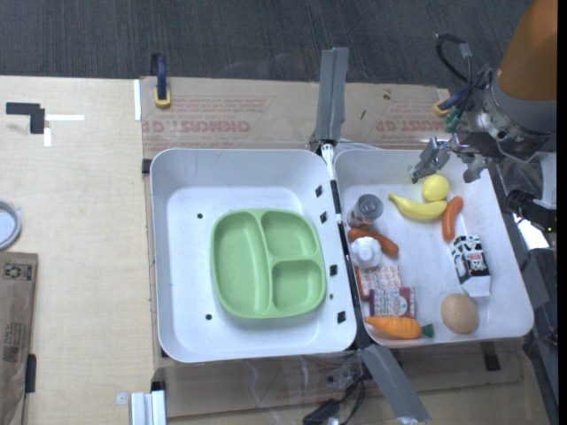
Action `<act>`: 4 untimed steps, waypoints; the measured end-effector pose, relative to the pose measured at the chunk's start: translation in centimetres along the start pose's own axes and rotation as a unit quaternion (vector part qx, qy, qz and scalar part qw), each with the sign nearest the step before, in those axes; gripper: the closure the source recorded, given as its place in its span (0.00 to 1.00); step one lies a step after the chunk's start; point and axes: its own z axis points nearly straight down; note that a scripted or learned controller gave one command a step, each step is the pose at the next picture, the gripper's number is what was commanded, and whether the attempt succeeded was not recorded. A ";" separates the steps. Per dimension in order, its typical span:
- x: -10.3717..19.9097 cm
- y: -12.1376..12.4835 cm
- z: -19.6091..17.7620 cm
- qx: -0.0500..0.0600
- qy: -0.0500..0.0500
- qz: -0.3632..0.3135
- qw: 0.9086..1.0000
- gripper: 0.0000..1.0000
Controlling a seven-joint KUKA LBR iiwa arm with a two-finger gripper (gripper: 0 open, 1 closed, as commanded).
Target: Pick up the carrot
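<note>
The carrot [393, 327], orange with a small green stem end, lies flat along the near edge of the right bin [507, 321]. My gripper [452, 161] hangs over the far part of that bin, well away from the carrot and just above a yellow lemon [435, 187]. Its fingers stand open with nothing between them.
The right bin also holds a banana [416, 207], a red sausage [452, 217], a milk carton [470, 265], a brown egg [459, 313], a small bottle [366, 252], a snack packet [386, 291], a can [368, 207] and an orange-red piece [376, 237]. A green divided plate [268, 263] sits in the left bin.
</note>
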 end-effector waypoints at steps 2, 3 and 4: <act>-4.1 -10.8 13.8 0.000 0.001 -0.149 0.989 0.00; -7.3 -10.7 3.0 -0.001 0.000 0.047 0.999 0.00; -2.7 -10.8 19.4 -0.002 0.000 0.209 0.978 0.00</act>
